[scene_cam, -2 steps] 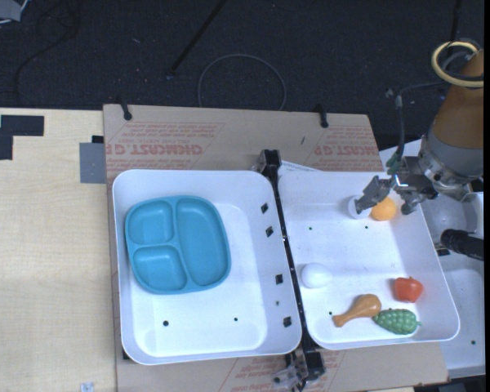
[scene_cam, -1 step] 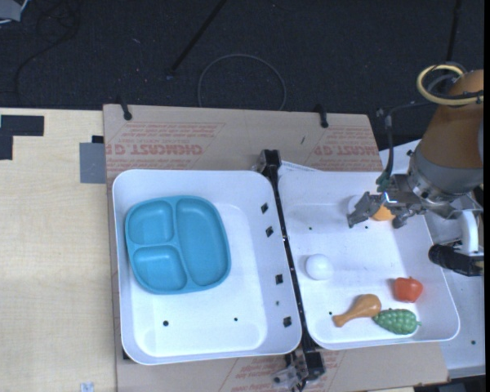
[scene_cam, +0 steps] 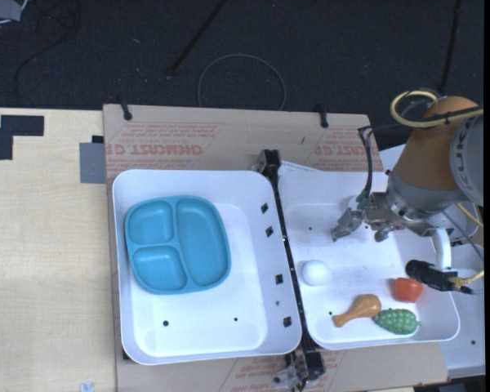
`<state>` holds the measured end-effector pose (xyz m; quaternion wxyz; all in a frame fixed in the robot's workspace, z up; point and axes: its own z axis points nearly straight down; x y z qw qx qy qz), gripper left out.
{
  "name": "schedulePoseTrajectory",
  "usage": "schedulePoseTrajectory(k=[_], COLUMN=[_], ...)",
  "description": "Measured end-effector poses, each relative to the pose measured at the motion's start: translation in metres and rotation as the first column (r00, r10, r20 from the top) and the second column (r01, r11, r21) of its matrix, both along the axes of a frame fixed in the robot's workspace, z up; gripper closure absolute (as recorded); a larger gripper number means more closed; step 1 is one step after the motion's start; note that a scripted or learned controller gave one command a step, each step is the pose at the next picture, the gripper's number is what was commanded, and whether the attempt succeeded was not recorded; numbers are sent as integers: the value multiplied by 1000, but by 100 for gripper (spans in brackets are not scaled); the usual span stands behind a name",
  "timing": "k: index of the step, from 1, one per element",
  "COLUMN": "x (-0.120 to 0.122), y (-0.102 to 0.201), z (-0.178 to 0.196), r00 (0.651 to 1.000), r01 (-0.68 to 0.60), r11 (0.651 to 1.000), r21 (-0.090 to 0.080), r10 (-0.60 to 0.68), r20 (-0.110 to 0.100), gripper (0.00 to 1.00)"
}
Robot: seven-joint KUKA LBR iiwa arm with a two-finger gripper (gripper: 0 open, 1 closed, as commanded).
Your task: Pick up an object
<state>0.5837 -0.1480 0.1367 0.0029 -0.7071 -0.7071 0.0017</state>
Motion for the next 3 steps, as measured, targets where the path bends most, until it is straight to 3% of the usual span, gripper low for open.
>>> schedulePoseTrajectory(k=[1,2,3], x=[-1,0,-3], y=[1,0,6], z=[-52,-39,6], r00=[1000,1000,1000], r01=[1,5,-1], r11=[1000,1000,1000], r21=[-1,-1,-2], r10=[-1,-5,1], r20=[2,3,8], gripper=[0,100,100])
